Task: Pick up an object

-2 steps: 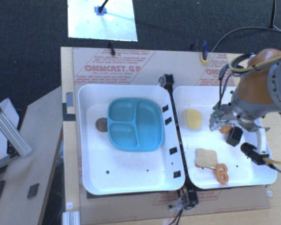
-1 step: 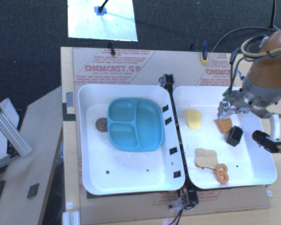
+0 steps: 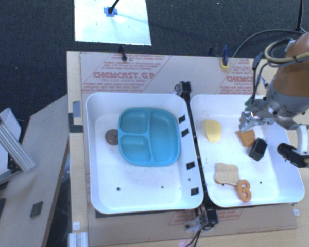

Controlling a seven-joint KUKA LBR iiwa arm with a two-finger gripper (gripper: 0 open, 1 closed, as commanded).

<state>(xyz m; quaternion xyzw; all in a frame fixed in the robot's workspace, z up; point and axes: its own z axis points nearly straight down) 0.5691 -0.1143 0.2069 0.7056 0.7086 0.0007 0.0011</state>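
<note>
The gripper point(image 3: 249, 123) hangs over the right bin point(image 3: 278, 189), directly above the orange block point(image 3: 245, 137), at the gripper's six o'clock; I cannot tell its state.

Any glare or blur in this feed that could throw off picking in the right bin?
Camera view: the white panel at the top is washed out by glare. The bins are evenly lit, with soft shadows. The gripper and arm look slightly soft; the orange piece and black block below it stay readable.
</note>
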